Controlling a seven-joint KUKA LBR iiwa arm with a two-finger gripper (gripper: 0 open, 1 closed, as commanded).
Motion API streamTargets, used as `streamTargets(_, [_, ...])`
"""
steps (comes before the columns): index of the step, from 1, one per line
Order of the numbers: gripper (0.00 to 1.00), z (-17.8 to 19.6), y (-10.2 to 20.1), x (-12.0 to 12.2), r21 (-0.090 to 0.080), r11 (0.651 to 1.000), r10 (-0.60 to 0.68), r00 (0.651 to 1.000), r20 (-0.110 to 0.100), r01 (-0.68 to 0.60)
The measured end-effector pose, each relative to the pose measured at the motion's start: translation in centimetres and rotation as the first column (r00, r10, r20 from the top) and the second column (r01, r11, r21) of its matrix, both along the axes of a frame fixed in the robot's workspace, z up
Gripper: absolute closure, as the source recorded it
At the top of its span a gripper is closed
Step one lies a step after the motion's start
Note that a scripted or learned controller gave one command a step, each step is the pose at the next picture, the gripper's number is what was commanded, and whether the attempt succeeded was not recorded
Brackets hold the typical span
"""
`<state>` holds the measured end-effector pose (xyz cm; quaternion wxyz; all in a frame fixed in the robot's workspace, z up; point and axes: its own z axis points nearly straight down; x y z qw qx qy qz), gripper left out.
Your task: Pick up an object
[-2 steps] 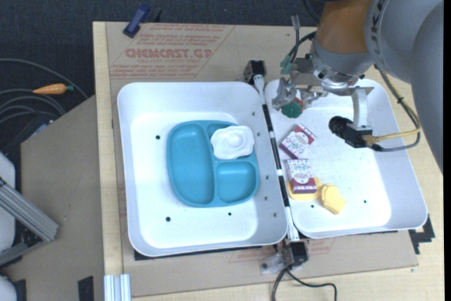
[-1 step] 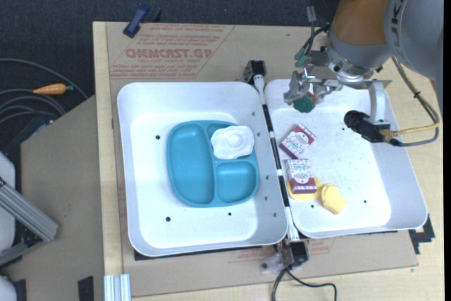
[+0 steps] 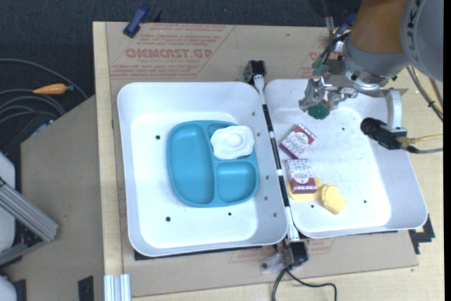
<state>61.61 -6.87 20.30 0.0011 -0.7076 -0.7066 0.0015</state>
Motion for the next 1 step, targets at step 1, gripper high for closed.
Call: streamTargets(1, [1.00, 0.95, 5.95, 3.33, 0.002, 1.000, 0.004, 1.000, 0.005, -0.004])
